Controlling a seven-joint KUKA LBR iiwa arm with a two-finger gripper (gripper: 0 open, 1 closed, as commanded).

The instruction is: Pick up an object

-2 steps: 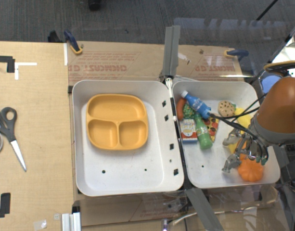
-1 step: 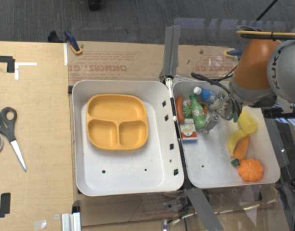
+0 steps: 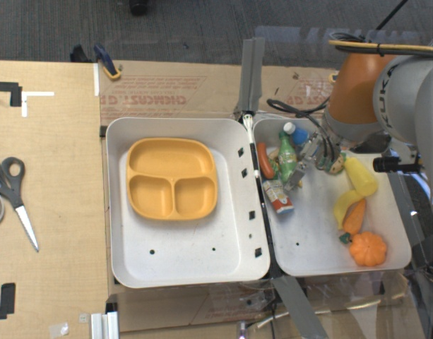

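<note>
The right bin [image 3: 308,239] holds several objects. A green bottle [image 3: 287,155] with a pale cap lies near its far left corner, with a red sausage-shaped item [image 3: 265,161] to its left and a red-and-white tube [image 3: 279,196] just in front. My gripper [image 3: 301,169] is low in this bin, right beside the green bottle on the bottle's right side. Nothing is visibly lifted. At the bin's right side lie a yellow squash-like piece [image 3: 360,175], a carrot [image 3: 354,217] and an orange pumpkin [image 3: 368,248].
The left bin [image 3: 181,274] holds a yellow divided plate [image 3: 172,178]. Scissors [image 3: 17,196] lie on the wooden bench at the far left. The arm's orange band [image 3: 357,83] hangs over the right bin's far edge. Bare floor shows at the right bin's front middle.
</note>
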